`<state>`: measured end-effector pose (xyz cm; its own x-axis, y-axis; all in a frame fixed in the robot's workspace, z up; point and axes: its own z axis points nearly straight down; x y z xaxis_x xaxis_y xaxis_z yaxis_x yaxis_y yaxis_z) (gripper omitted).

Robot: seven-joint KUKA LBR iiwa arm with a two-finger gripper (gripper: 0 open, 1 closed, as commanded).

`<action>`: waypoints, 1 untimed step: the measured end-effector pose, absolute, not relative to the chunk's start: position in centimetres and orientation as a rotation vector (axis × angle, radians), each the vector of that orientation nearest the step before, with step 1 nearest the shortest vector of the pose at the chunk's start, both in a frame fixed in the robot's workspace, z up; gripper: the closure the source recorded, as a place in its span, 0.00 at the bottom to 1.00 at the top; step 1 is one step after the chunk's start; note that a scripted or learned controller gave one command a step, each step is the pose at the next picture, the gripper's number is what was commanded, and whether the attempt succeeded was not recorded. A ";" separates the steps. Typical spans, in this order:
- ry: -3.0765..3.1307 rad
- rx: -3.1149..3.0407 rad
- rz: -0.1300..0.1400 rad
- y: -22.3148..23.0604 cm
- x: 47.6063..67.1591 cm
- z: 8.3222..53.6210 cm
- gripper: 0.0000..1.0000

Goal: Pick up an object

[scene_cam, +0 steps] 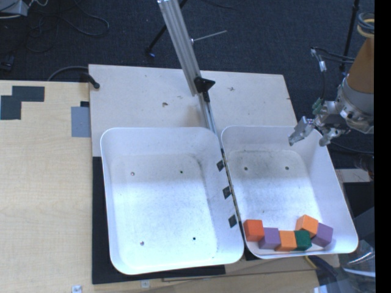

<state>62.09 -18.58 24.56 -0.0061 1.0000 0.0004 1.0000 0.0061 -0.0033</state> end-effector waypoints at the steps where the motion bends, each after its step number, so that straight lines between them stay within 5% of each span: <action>1: -2.212 -2.222 0.006 -20.5 50.2 22.8 0.00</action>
<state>50.18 -20.51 22.77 0.0046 1.0000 0.0012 1.0000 -0.0046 -0.0070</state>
